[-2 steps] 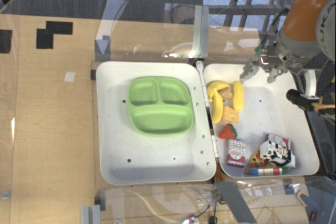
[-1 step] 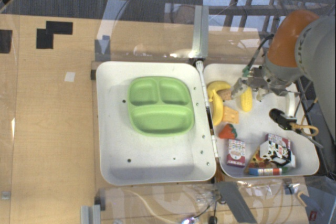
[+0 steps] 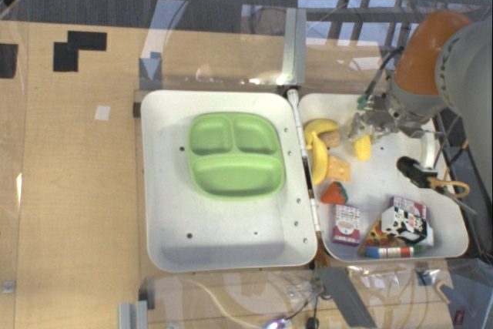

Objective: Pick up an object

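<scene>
Gripper [image 3: 362, 129] low in right bin [image 3: 454, 239] over small yellow obj [image 3: 362, 149] (grip state can't tell); box labels [image 3: 347, 224] unreadable.

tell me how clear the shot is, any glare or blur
Camera view: sharp over the green plate and left bin; bright glare on the clear panel behind the bins; the claw and arm look soft; a faint shadow lies below the plate.

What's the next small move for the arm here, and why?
Probably lower the hand straight down. It hangs in the right bin just over a small yellow object, and nothing shows between its fingers, so nothing looks picked up yet.
</scene>
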`<state>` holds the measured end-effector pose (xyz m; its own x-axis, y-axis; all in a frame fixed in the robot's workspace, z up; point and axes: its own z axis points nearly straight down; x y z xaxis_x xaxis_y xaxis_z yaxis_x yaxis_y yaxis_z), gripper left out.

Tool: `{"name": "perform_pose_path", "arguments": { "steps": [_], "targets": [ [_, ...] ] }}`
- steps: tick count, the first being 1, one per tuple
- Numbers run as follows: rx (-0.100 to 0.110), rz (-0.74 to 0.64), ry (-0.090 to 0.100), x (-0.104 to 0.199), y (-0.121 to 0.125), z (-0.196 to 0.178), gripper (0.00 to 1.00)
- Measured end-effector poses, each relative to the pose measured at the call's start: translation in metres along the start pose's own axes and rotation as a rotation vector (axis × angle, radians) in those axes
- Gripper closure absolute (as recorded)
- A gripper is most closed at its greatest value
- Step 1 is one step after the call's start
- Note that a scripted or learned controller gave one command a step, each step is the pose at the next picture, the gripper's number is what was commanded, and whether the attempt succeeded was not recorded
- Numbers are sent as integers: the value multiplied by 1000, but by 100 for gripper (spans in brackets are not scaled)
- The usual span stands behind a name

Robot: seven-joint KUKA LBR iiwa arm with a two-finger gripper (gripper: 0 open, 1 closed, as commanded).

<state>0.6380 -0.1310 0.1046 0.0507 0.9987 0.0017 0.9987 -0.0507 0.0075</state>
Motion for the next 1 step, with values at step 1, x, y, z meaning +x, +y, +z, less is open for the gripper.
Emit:
{"name": "perform_pose_path", "arguments": {
  "steps": [1],
  "targets": [
    [3, -17, -1, 72, 18, -90, 100]
  ]
}}
